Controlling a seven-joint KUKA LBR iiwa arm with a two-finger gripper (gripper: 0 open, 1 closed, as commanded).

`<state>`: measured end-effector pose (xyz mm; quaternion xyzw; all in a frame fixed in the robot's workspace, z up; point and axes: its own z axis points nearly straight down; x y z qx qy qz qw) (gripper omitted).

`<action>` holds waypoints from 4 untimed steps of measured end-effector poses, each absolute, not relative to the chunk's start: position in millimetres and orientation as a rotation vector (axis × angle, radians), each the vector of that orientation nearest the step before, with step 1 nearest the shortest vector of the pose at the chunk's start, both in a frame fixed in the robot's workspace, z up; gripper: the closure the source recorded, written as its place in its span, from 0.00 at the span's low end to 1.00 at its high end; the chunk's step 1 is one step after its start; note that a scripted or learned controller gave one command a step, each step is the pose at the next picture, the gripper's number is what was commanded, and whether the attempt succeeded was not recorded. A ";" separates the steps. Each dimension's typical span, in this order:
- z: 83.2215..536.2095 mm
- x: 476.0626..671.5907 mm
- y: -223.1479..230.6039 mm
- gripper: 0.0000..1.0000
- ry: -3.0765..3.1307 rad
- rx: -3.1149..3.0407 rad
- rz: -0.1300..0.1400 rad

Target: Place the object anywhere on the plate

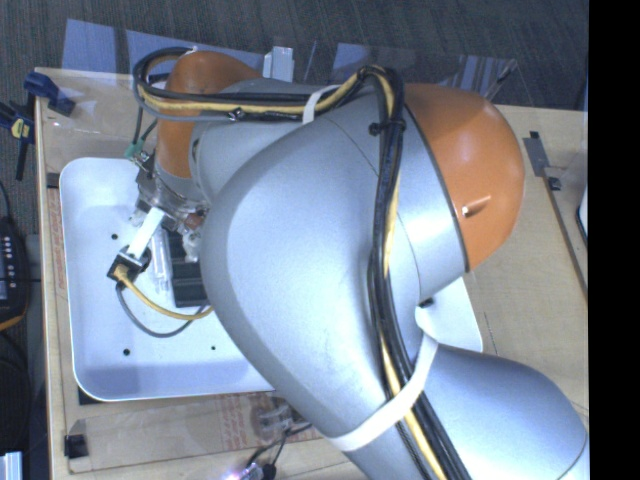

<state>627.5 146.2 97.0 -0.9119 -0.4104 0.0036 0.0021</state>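
The arm (330, 268) leans across the worktop (530, 268), hanging its end effector (185, 268) low over the left bin (90, 268), presumably to reach inside; whether it grips anything I cannot tell.

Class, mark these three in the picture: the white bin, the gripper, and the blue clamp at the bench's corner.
white bin (95, 268), camera view, bare floor near its left wall
gripper (182, 268), camera view, dark finger body
blue clamp (45, 90), camera view, its handle
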 end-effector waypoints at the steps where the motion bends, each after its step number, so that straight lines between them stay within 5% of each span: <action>1: 90.4 620.3 172.8 0.00 -1.848 -2.534 0.012; 2: 163.6 569.2 126.6 0.00 -1.925 -2.479 0.007; 3: 172.1 568.7 126.5 1.00 -1.927 -2.473 0.014; 4: 113.0 598.2 167.3 1.00 -1.344 -2.838 -0.040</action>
